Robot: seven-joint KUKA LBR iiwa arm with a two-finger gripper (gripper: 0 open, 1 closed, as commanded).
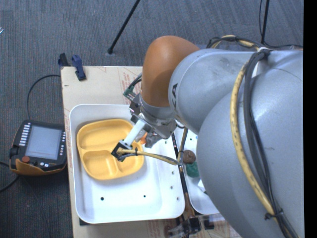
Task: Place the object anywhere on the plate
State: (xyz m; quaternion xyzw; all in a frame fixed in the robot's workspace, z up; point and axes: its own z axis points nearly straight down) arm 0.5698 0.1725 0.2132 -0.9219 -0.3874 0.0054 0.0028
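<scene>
The gripper (144, 141) hangs over the right edge of the yellow plastic divided plate (99, 148). Honestly can't tell if it's open or closed, since the grey arm (223, 108) blocks it. The plate sits in a shallow white bin (124, 202) on the desk. A small brown round object (188, 156) lies off to the plate's right, with a green thing (192, 170) just beside it.
</scene>
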